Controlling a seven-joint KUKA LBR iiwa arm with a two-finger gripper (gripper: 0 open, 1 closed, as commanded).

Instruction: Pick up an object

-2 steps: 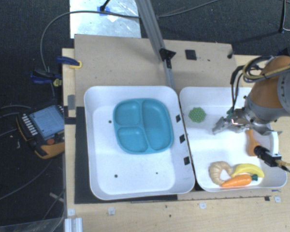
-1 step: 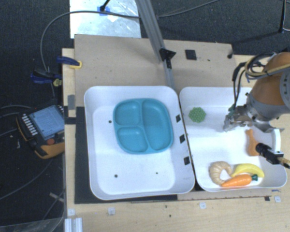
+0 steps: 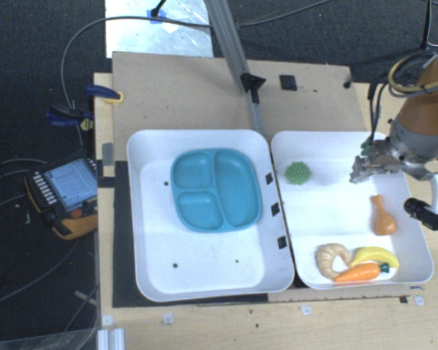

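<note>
Arm (image 3: 423,100) enters from right edge of camera view, upper right. Grey body, orange band above wrist, dark cables looped over top. Wrist angled down and toward left. Gripper (image 3: 361,172) at arm's low left end, grey, pointing down-left, tip low over white floor. Nothing visible between fingers. Finger spacing too small and blurred to judge. Separate black piece juts at right edge, lower down.
</note>
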